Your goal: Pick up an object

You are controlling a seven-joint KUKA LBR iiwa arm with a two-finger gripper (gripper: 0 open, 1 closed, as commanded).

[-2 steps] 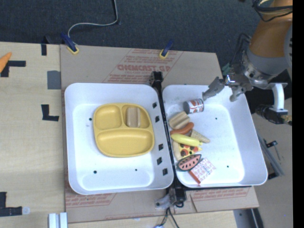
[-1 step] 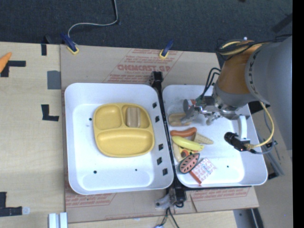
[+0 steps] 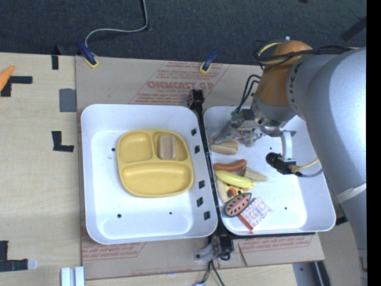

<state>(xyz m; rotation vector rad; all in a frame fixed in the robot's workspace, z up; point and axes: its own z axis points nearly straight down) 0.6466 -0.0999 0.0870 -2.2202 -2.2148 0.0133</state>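
In the right bin (image 3: 297,216), my gripper (image 3: 233,136) hangs low at the upper left corner, right above a beige bread-like piece (image 3: 224,149). Below that piece lie a red sausage (image 3: 231,165), a yellow banana (image 3: 234,179) and a pale corn-like piece (image 3: 256,175). Further toward the front are a dark oval toy (image 3: 238,204) and a red-and-white packet (image 3: 255,212). Whether the gripper touches the beige piece is hidden by the wrist.
The left bin (image 3: 101,219) holds a yellow divided plate (image 3: 155,171) with a tan item (image 3: 166,147) in its upper right compartment. A black divider (image 3: 202,159) runs between the bins. The arm's grey body (image 3: 339,118) covers the right bin's right side.
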